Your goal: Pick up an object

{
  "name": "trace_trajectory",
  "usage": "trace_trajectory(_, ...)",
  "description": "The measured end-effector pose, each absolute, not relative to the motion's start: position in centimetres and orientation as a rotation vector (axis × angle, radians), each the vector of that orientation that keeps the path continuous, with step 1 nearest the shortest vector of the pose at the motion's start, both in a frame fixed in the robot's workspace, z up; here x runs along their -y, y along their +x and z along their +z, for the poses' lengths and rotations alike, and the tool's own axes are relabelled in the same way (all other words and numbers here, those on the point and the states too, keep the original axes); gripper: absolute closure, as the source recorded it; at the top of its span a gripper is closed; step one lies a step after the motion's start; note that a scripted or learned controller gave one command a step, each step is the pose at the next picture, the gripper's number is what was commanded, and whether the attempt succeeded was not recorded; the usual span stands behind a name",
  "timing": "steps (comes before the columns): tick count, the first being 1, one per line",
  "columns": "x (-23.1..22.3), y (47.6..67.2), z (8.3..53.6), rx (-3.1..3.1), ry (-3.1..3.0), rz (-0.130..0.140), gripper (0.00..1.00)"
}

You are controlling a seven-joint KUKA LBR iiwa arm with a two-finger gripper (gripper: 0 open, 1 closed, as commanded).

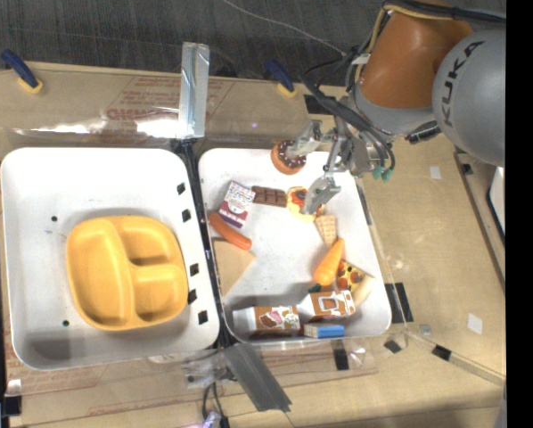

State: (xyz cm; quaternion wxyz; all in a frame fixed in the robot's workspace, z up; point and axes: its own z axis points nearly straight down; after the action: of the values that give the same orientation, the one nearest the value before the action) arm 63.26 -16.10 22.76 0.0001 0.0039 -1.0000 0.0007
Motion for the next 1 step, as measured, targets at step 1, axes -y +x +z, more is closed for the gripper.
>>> trace_trajectory(1,18.30,59.72,14.01,3.118,0.355,-0.003,0.00)
